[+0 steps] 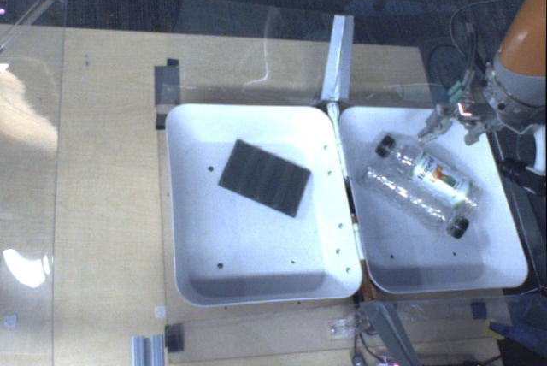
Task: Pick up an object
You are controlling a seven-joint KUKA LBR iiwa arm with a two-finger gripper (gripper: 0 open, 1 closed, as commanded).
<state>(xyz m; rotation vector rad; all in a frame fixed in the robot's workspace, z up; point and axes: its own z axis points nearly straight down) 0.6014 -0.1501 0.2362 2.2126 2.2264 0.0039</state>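
Two clear plastic bottles lie in the right bin [504, 266]. The upper bottle [427, 169] has a green and orange label and a dark cap at its upper left. The lower bottle [414, 202] lies parallel to it, with a dark cap at its lower right end. A dark grey rectangular pad [264, 177] lies flat in the left bin [197, 262]. My gripper [452, 125] hangs above the far edge of the right bin, just up and right of the bottles, open with nothing between its fingers.
A metal divider post [337, 56] rises behind the seam between the bins. Cables [453, 35] trail behind the arm at the upper right. A clear sheet covers the wooden bench [85, 185] on the left.
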